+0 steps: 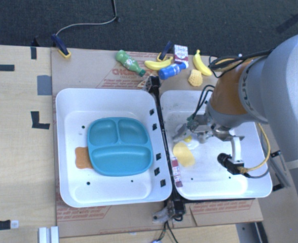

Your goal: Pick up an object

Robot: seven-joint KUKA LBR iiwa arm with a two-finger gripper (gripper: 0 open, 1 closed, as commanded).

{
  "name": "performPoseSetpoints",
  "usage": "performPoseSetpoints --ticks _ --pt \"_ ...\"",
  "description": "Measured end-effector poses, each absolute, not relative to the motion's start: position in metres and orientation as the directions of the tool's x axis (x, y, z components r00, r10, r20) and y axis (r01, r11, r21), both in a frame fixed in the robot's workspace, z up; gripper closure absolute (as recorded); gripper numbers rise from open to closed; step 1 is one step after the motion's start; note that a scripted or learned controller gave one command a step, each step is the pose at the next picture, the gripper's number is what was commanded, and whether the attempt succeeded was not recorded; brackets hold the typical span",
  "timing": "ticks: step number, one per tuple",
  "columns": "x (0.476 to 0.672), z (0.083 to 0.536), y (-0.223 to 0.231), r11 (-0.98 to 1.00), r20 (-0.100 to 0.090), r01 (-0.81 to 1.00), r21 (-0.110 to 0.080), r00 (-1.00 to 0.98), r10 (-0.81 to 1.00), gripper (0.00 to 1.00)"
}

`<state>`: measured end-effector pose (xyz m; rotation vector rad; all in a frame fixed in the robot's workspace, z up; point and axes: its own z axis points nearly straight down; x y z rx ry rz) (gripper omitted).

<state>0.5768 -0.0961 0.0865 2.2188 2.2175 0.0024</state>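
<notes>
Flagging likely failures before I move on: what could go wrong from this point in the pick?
The tool sits above and beside the yellow block, so closing here may miss it. The block lies near the right bin's left wall, leaving little room for a finger on that side; a nudge could push it against the wall.

The pincer (pixel 185 132) hangs low in the right bin (pixel 250 186), just above a yellow block (pixel 184 155). A blue divided plate (pixel 120 146) lies in the left bin (pixel 68 151).
</notes>
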Motion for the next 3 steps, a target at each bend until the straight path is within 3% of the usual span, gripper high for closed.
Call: performPoseSetpoints --ticks 1,2,3 --pt "0.653 0.086 -0.124 0.002 -0.002 1.0 0.005 -0.002 1.0 0.0" --pt "0.601 0.086 -0.105 0.001 -0.002 1.0 0.002 -0.001 1.0 0.0" --pt "0.602 0.097 -0.106 0.0 -0.003 1.0 0.006 0.0 1.0 1.0"
